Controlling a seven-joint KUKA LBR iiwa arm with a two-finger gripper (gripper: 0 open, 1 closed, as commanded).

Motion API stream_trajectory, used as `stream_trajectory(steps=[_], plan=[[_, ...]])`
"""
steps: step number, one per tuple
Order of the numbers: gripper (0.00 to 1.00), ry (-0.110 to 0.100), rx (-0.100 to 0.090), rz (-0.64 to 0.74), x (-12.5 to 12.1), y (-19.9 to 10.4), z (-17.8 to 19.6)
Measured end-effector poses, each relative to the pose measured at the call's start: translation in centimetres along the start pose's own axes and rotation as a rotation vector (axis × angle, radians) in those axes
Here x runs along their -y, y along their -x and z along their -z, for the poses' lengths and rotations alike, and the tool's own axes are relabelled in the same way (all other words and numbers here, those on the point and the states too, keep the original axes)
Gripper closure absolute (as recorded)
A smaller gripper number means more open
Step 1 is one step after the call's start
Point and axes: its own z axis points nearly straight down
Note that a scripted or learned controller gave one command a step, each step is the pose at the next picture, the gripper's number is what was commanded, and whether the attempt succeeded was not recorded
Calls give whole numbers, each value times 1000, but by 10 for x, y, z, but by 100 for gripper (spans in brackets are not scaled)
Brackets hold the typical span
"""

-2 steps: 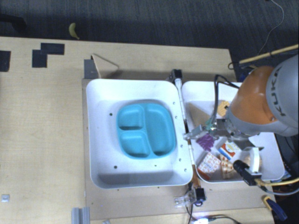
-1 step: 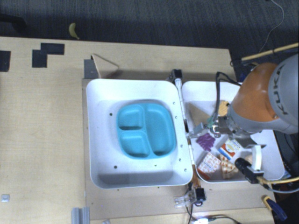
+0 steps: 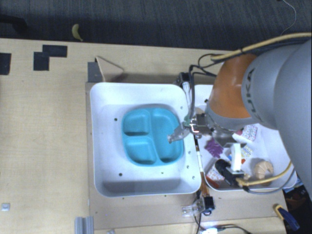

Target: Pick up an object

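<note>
A blue tray [image 3: 146, 136] with three compartments lies in the middle of the left bin [image 3: 105, 130]. My gripper [image 3: 177, 136] hangs over the tray's right edge, close to the wall between the two bins. In the right bin [image 3: 288, 178] I see a purple item [image 3: 213, 147], a white tube [image 3: 236, 158], a beige rounded object [image 3: 263, 168] and a printed packet [image 3: 250, 132]. The grey arm with its orange band covers much of that bin. Nothing shows in the gripper's grasp.
The two bins sit side by side on a tan bench [image 3: 44, 145]. Black tape marks [image 3: 48, 56] lie at the bench's far left. Cables run along the divider and past the front edge [image 3: 202, 206].
</note>
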Motion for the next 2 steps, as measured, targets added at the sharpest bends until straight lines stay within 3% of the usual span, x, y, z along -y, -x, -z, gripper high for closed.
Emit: stream_trajectory(steps=[1, 2], plan=[[100, 1, 1, 2, -75, -67, 34], [100, -2, 1, 2, -13, -104, 43]])
